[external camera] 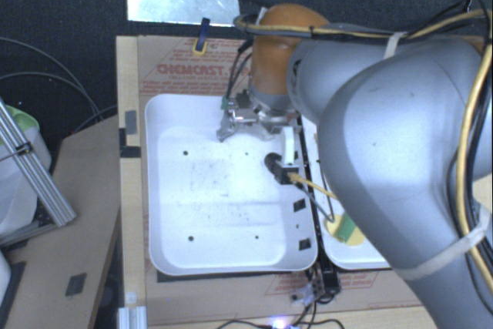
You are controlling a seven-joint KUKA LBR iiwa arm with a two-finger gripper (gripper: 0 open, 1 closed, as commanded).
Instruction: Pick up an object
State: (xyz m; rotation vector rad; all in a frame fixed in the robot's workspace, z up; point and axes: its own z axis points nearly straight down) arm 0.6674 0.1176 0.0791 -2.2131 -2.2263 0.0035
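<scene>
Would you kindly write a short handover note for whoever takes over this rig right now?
End effector: low over the left bin, at its upper right corner in the camera view; no object seen in its grasp.
Things: a yellow and green object lies in the right bin, partly hidden by the arm.
Done: no pick evident.
Left: grasp an object and lift it.

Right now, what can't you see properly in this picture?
- Right bin, camera view: the grey arm covers most of it, so what else lies inside is hidden.
- Yellow and green thing in the right bin: partly cut off by the arm, so I cannot tell what it is.
- Gripper at the far edge of the left bin: the wrist hides what is beneath it.
</scene>
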